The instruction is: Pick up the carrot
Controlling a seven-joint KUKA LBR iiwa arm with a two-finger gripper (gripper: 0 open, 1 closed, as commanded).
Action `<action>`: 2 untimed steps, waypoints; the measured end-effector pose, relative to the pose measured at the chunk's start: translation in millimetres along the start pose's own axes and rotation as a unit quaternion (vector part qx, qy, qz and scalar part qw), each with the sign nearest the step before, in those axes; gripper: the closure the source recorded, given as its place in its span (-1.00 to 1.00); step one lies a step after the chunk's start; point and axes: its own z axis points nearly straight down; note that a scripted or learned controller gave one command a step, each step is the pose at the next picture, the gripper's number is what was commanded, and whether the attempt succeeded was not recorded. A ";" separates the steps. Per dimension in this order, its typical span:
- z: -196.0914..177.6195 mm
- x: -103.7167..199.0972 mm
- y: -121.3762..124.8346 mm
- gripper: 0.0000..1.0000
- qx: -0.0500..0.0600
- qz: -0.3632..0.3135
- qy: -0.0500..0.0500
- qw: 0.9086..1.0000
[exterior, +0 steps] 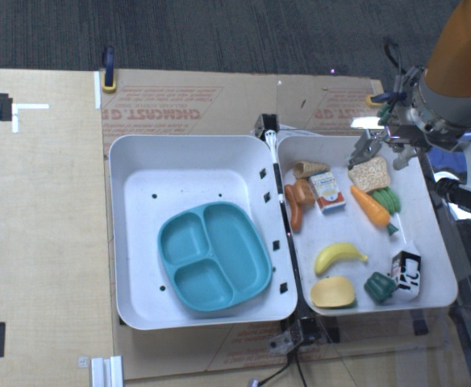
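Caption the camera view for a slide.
Gripper hovers above the right bin, near the carrot; teal tray in the left.

The carrot [370, 205] is orange, with a green leafy top, and lies flat on the floor of the right-hand bin [429, 240]. It lies slantwise, its narrow orange end pointing up-left toward the gripper [378, 147] and its green end down-right, away from it. It sits just below the gripper in the view, apart from it and not held.
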 end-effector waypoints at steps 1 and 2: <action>164.0 -41.5 -3.3 -1.00 -0.001 0.076 0.000 0.997; 155.1 -43.0 -3.5 1.00 0.000 0.080 0.000 0.997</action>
